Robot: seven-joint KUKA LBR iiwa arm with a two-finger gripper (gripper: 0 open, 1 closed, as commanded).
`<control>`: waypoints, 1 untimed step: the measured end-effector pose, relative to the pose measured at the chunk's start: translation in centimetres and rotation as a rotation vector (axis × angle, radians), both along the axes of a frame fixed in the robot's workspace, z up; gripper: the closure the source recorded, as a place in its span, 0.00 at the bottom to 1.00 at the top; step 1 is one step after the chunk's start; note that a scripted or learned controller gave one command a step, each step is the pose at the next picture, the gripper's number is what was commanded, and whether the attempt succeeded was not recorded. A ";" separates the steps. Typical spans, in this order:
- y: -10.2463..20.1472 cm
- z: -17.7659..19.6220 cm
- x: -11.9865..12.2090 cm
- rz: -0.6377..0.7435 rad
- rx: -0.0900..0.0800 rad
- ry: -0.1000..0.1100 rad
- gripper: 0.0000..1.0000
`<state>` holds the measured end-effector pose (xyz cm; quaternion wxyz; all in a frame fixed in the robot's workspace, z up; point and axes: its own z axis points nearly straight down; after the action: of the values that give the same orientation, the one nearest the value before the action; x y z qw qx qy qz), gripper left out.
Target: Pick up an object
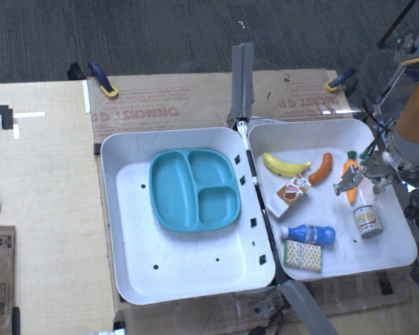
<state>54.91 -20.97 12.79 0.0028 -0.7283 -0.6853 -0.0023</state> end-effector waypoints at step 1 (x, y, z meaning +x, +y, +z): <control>0.0 0.0 0.0 0.000 0.000 0.000 0.00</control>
<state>54.91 -20.97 12.79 0.0028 -0.7283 -0.6853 -0.0022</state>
